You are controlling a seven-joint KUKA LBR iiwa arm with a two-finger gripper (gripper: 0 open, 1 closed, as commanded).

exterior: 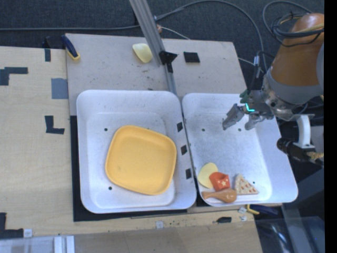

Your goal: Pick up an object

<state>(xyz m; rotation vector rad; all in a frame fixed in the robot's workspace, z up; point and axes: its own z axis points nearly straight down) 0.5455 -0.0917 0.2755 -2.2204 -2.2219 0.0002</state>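
My gripper (239, 121) hangs over the upper middle of the right bin (210, 109), its two grey fingers spread open with nothing between them. Well below it, at the bin's front edge, lie several small toy foods: a pale yellow slice (206, 173), a red piece (219, 181), a brown drumstick-shaped piece (221, 196) and a tan triangular wedge (245, 185). A yellow square plate (140, 159) lies in the left bin (89, 115).
A slanted metal rod (152, 33) crosses the bench behind the bins, ending at a black clamp. A small yellow object (141, 52) and a blue-yellow tool (70, 47) lie on the bench behind the bins. Cables trail at the upper right.
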